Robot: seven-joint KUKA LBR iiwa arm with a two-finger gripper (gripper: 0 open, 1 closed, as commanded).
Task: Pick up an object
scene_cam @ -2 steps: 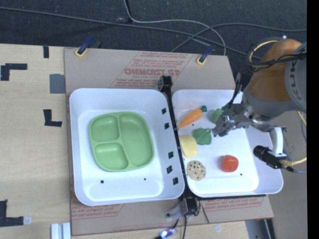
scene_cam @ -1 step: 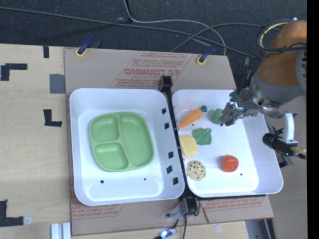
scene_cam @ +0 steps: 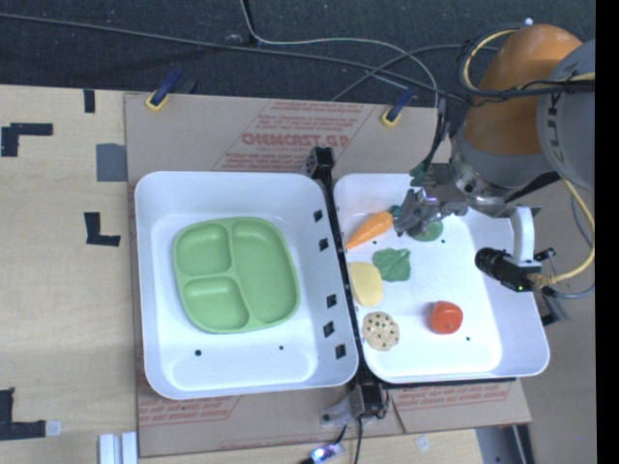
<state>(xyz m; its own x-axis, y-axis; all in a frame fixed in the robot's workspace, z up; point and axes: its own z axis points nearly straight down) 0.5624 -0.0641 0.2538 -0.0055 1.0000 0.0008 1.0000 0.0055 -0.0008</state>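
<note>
The two-finger gripper [scene_cam: 418, 213] hung low beside the orange plastic carrot [scene_cam: 369, 229] — likely lining up a grasp — though its opening could not be told.

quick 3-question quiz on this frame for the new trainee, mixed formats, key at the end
1. True or false: the green divided plate lies in the left bin.
2. Which item is nearest the gripper? A) cookie B) carrot C) tomato
3. Fill in: the yellow piece in the right bin sits directly above the ____ in the image.

Key: 1 true; 2 B; 3 cookie
</note>
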